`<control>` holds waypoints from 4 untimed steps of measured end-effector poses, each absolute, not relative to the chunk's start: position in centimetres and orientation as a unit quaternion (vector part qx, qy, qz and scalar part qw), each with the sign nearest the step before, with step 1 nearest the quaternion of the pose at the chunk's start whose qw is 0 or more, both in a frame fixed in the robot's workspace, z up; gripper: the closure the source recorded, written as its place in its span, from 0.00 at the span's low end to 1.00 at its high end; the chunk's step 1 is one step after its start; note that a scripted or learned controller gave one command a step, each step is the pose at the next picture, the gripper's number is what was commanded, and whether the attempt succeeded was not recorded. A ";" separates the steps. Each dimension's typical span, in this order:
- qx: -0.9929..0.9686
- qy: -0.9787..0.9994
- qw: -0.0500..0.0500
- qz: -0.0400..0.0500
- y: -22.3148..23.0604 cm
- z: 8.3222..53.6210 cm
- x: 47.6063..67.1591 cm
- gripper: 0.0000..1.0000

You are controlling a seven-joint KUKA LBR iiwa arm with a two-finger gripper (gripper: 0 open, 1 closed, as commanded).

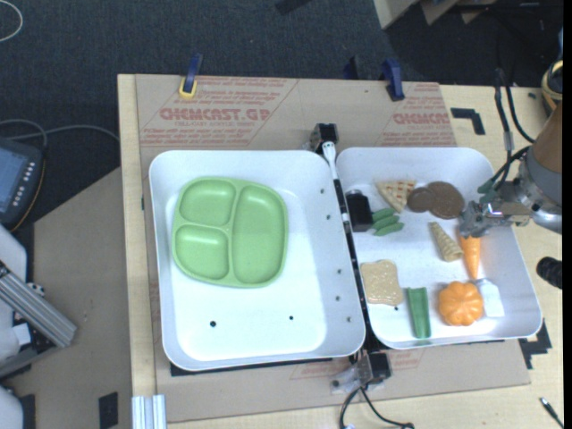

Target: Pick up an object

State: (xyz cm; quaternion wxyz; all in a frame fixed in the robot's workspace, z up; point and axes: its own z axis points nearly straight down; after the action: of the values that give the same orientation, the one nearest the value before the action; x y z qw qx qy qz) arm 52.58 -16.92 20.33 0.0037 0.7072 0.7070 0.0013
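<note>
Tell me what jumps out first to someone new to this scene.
The green divided plate lies alone in the left bin. The right bin is crowded with toy food, the orange pumpkin near its front. The gripper hangs over the carrot at the right.

The bench is light brown with red letters printed on it. Two white bins sit on it. The left bin holds a light green plate with three parts. In the right bin, an orange pumpkin sits near the front edge. Just behind the pumpkin is an orange carrot. Left of the pumpkin are a dark green stick and a tan, speckled bread slice. Farther back from the pumpkin lie a brown round cookie, a tan wedge with a criss-cross pattern, a pale cone, small green beans and a black block. The hand is grey. The floor behind the bench is dark blue-grey.
</note>
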 end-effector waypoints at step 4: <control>0.705 0.709 0.001 0.001 -1.6 21.4 57.4 1.00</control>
State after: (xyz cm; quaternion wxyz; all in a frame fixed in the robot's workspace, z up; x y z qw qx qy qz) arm 57.43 -1.59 21.40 0.0008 0.7050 0.7092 0.0012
